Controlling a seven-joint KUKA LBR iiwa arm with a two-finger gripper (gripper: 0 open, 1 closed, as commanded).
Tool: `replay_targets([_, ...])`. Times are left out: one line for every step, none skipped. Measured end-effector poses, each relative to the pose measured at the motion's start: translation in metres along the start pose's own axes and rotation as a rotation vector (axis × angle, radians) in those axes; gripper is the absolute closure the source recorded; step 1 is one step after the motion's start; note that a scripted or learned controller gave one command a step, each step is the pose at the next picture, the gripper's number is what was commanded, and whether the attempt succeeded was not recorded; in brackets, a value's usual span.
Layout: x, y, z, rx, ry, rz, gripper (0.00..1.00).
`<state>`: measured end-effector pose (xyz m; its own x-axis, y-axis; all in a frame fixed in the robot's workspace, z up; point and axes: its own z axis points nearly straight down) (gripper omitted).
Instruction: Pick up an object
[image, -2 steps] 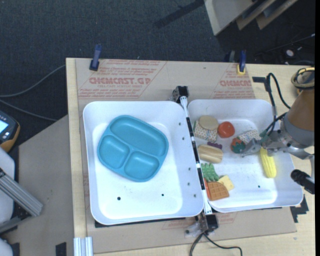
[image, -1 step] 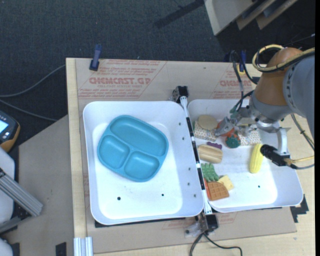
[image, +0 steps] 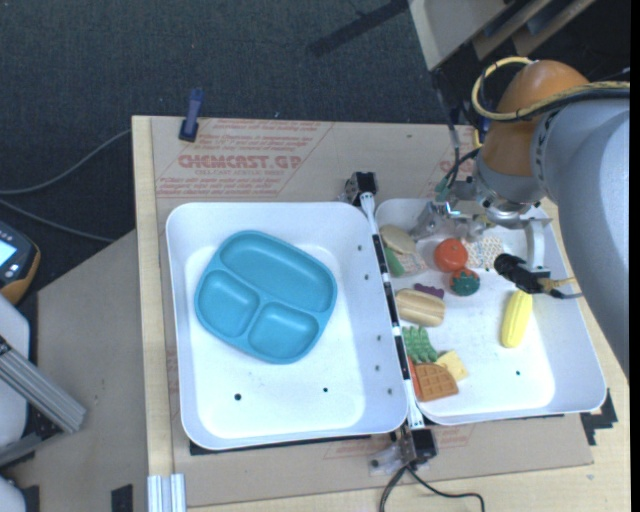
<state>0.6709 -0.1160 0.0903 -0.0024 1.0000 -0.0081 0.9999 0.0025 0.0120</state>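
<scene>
**Camera view: pincer low over the right bin's toy food**

The pincer (image: 478, 232) hangs over the far end of the right bin (image: 560, 385); whether it is apart or together cannot be told. A red tomato (image: 451, 253) lies just beside it, toward the viewer. The yellow corn (image: 516, 318) lies nearer still, with a hot dog (image: 419, 306) and waffle (image: 435, 381). A blue tray (image: 265, 295) fills the left bin (image: 215, 400).

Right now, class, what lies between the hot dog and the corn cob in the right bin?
In the camera view, bare white bin floor separates the hot dog from the corn cob; nothing sits on that stretch.
</scene>
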Motion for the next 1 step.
replay_targets([0.0007,-0.0317,-0.0020,-0.005,0.003,0.001,0.00])
